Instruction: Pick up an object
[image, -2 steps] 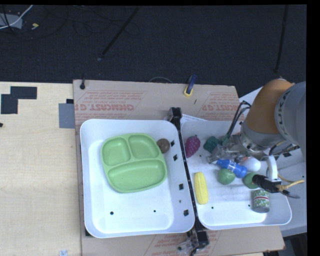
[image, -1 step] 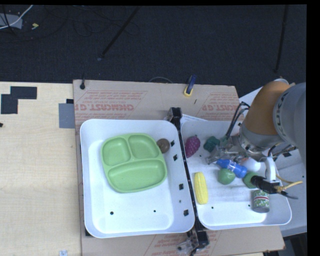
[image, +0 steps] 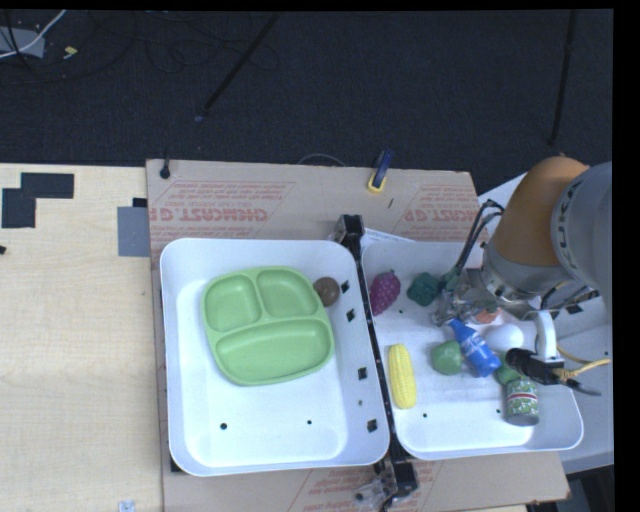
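**Hand Poised Over Cluttered Right Bin**

Pale wood worktop (image: 70, 350) was seen bearing two white bins. The hand (image: 470, 300) was lowered into the right bin (image: 480, 440); whether it was spread could not be told. A blue bottle (image: 473, 347) was found just beside it, toward the camera, its long axis slanted. Corn (image: 401, 375) lay further left.

— Any lettering to log?
— Red print on the cardboard sheet (image: 300, 200) under the bins, upper middle of the frame, upside down and repeated twice; too blurred to read for certain.
— Anything else?
— The small can's label (image: 521, 404), lower right: illegible.
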